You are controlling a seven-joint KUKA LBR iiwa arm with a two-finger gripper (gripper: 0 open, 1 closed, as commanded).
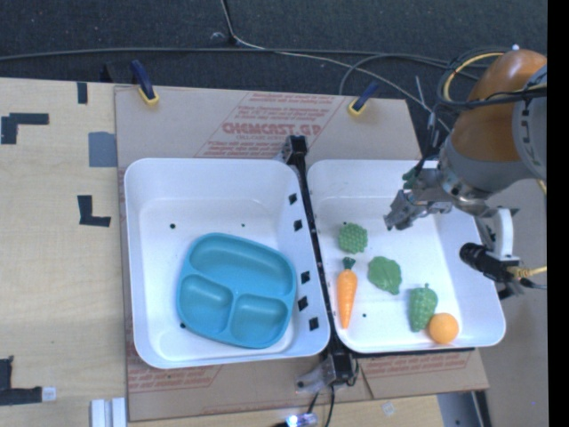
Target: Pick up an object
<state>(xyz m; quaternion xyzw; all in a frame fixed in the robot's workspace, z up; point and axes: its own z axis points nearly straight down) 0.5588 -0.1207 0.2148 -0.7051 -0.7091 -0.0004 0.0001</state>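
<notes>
The right bin holds several toy foods: a small green broccoli, a green leafy piece, an orange carrot, a green pepper-like piece and an orange ball. My gripper hangs over the upper right part of this bin, to the right of and slightly above the small broccoli. Nothing shows between its fingers. The arm's grey body with its orange band reaches in from the right.
The left bin contains a blue divided tray. A black divider clip strip runs between the bins. Cables loop over the cardboard behind the bins, and two clamps hold its back edge.
</notes>
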